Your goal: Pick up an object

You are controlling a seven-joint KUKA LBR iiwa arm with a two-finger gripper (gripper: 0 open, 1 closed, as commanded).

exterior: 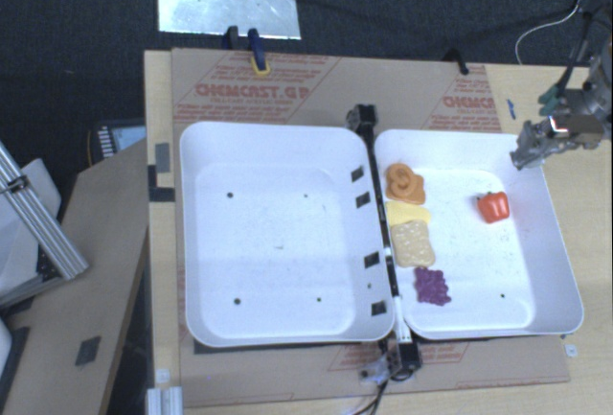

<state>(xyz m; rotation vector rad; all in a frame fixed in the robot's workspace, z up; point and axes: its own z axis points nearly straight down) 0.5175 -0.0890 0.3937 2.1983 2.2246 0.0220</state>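
Two shallow white bins are seen side by side on the bench point(163, 97). The left bin point(278, 231) takes up the left half. In the right bin point(546, 293), a row of small items is lined up along the left wall, from far to near: an orange pretzel-shaped piece point(404, 181), a yellow slice point(406, 212), a pale cracker point(413, 242) and a purple grape cluster point(431, 286). To the right of this row, well apart from it, a red pepper point(493, 207) is found on the bin floor. The tool point(530, 152) is seen at the far right rim of that bin, above and just to the right of the pepper, not touching it. Nothing is seen held in it; whether it is apart or together cannot be told.
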